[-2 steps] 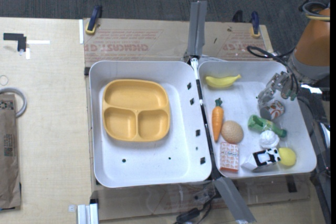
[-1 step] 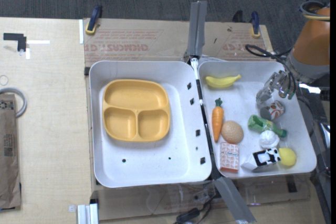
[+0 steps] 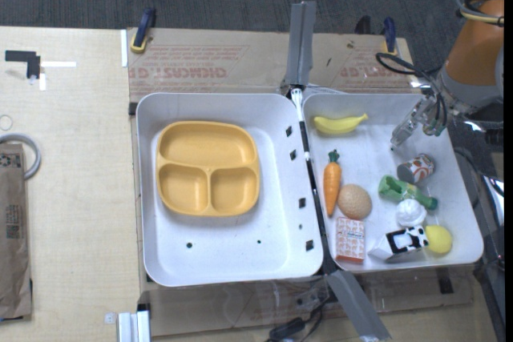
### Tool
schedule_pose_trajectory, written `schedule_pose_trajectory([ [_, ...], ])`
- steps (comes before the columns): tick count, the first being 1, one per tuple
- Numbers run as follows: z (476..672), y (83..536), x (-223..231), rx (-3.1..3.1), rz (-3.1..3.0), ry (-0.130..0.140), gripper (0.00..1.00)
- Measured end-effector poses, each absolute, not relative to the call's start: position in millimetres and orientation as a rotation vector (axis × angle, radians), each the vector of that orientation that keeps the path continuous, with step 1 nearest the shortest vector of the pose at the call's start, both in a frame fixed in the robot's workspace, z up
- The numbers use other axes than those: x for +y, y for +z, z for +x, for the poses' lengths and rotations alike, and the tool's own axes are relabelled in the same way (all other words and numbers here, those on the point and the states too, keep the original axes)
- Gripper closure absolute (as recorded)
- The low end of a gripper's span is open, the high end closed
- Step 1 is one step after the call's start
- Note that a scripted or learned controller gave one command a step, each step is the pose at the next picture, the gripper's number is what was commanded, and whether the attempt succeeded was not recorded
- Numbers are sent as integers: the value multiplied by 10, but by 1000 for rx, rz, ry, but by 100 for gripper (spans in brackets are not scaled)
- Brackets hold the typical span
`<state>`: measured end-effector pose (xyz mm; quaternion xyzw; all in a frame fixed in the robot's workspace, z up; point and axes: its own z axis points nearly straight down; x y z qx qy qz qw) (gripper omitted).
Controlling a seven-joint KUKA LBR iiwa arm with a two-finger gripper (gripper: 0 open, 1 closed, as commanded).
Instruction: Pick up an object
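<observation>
Your gripper [image 3: 407, 130] hangs over the back of the right bin [image 3: 469, 252], tilted in from the right, and I can't tell from here how the fingers are set. Nothing's in hand. Nearest is the small grey and red piece [image 3: 418, 169] just below it; the banana [image 3: 340, 122] lies well apart to the left. Come straight down, centre on that nearest piece, and keep clear of the green toy [image 3: 403, 191] just beside it.
</observation>
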<state>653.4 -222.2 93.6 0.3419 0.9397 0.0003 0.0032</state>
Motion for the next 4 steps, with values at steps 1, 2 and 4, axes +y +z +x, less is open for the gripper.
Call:
schedule_pose_trajectory([
  [1, 6444, 930, -2228, 2856, 1301, 1, 100],
  [2, 6254, 934, -2217, 3018, 859, 0, 100],
  [4, 6453, 938, -2214, 3066, 651, 1, 100],
])
